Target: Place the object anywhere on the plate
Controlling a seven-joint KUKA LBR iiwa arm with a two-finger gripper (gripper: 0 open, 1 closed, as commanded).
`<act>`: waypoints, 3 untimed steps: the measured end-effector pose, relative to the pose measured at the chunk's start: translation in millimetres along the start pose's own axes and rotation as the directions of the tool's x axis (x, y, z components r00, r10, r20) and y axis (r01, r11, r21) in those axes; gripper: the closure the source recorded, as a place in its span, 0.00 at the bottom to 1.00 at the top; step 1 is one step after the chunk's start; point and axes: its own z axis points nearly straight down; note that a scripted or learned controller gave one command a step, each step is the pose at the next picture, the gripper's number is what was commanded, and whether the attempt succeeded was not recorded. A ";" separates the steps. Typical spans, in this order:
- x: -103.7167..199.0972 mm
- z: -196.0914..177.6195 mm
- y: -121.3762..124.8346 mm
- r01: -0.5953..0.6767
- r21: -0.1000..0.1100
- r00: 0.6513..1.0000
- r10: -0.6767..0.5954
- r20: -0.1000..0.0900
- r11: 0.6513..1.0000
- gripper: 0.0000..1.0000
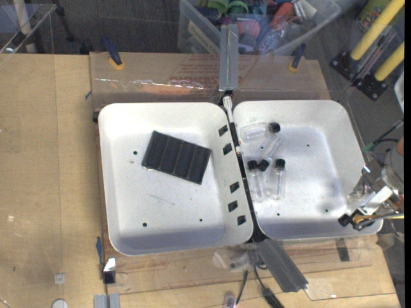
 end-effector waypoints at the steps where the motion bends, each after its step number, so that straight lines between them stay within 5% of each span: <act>1: 12.2 58.2 -3.4 -0.237 0.021 0.971 0.238 -0.017 0.971 1.00; 2: 56.3 59.0 -92.8 -0.270 -0.019 0.963 0.270 -0.015 0.963 1.00; 3: 54.1 58.8 -87.9 -0.300 -0.015 0.954 0.299 -0.015 0.954 1.00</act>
